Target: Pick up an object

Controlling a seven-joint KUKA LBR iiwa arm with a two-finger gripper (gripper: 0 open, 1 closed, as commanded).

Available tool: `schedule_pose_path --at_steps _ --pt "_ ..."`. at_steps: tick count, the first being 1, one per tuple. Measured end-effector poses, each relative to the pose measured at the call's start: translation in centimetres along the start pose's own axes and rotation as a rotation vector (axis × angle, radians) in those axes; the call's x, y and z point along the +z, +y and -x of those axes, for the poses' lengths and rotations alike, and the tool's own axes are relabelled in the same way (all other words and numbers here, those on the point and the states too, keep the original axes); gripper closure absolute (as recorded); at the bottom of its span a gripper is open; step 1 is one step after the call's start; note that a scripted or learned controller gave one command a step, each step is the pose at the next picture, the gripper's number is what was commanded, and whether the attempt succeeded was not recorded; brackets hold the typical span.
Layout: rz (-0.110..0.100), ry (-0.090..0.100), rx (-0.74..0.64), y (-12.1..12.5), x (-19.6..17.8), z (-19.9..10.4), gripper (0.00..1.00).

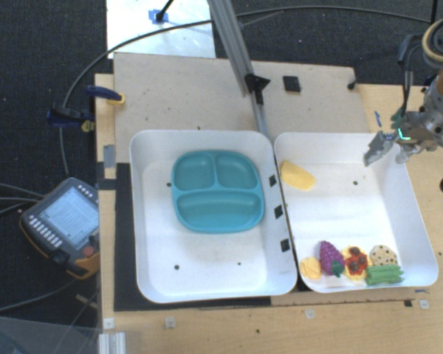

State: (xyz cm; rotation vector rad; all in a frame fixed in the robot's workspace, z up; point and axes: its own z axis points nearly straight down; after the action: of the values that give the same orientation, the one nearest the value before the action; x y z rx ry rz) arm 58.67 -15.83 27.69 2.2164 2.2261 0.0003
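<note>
My gripper (387, 150) hangs over the far right edge of the right bin (354, 220), its fingers spread with nothing between them. A yellow wedge-shaped piece (297, 175) lies at the bin's upper left, well to the left of the gripper. Along the bin's near edge sits a row of toy foods: a yellow piece (310, 268), purple grapes (329, 257), a red and yellow pizza-like piece (354, 260), a spotted cookie (383, 255) and a green pod (385, 274).
The left bin (155, 264) holds a teal divided plate (218, 192). A grey pole (232, 35) slants over the board behind the bins. A pendant (63, 223) lies at the left, off the bench.
</note>
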Motion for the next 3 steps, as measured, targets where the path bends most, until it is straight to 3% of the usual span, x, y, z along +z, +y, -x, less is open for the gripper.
schedule_pose_path --at_steps 1,3 --pt "0.002 0.0 0.0 0.0 -0.1 0.0 0.0" --pt "-0.003 0.0 0.003 0.7 11.6 0.8 0.0"
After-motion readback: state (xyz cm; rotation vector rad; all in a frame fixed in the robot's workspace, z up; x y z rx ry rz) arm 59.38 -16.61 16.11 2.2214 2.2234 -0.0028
